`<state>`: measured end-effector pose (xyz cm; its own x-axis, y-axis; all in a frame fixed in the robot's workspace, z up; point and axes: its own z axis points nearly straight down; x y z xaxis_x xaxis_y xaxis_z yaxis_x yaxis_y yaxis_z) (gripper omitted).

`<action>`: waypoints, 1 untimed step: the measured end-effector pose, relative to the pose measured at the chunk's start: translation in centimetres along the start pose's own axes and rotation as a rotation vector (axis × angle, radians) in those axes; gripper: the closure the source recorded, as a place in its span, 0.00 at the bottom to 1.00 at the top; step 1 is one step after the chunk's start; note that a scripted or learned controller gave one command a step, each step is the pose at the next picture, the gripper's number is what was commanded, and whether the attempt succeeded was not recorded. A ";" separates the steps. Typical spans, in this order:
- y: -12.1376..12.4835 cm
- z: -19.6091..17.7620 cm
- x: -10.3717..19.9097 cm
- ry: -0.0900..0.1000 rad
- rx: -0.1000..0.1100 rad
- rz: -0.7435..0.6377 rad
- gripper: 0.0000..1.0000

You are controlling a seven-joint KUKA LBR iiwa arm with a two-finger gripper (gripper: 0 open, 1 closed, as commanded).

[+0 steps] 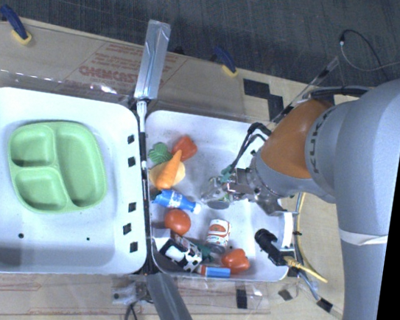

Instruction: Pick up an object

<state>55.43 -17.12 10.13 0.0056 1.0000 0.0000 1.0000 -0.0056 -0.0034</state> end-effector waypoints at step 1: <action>-3.6 -4.6 -1.2 0.001 0.001 0.193 1.00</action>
<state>51.88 -18.34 14.78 0.1972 0.9804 -0.0001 0.9804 -0.1972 -0.0040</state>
